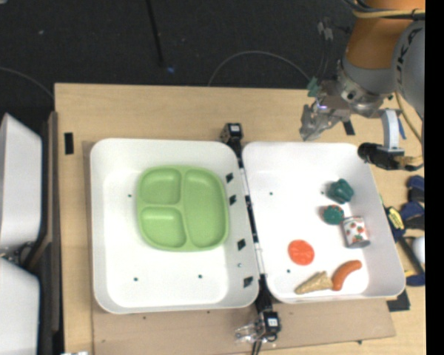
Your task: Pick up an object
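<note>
Tool (314,124) poised above right bin (281,161), grip state not discernible. Small toys are judged light; orange disc (301,251) is best pinched across its edges.

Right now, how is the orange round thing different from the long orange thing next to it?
The round orange disc is a flat circle, while the long orange piece is a curved sausage shape. The disc is more red-orange; the long piece is duller and browner. The disc lies alone, while the long piece lies right beside a tan cone. Both lie in the right bin.
</note>
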